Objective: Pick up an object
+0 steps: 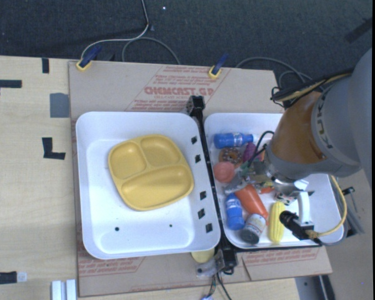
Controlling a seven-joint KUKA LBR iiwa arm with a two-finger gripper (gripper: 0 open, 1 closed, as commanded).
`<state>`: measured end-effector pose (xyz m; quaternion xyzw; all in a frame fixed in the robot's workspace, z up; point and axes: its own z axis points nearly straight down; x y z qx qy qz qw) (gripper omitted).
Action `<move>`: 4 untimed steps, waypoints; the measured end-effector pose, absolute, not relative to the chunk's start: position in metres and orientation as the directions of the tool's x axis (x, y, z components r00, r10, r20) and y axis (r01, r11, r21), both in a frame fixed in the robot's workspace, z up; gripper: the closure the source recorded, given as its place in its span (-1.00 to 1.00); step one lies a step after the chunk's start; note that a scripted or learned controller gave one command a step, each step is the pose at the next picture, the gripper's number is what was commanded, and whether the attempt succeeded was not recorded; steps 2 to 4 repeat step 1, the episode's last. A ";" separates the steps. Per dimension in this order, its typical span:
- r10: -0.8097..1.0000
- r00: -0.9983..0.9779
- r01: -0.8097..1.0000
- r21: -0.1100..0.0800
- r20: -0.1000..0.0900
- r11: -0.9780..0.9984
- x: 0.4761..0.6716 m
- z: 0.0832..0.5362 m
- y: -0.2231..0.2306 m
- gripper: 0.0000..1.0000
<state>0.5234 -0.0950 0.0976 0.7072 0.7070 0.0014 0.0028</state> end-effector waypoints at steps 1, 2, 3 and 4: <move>1.000 -0.012 1.000 0.010 0.003 0.012 0.563 0.190 -0.010 1.00; 1.000 -0.012 1.000 0.010 0.003 0.012 0.563 0.190 -0.010 1.00; 1.000 -0.012 1.000 0.010 0.003 0.012 0.563 0.190 -0.010 1.00; 1.000 -0.012 1.000 0.010 0.003 0.012 0.563 0.190 -0.010 1.00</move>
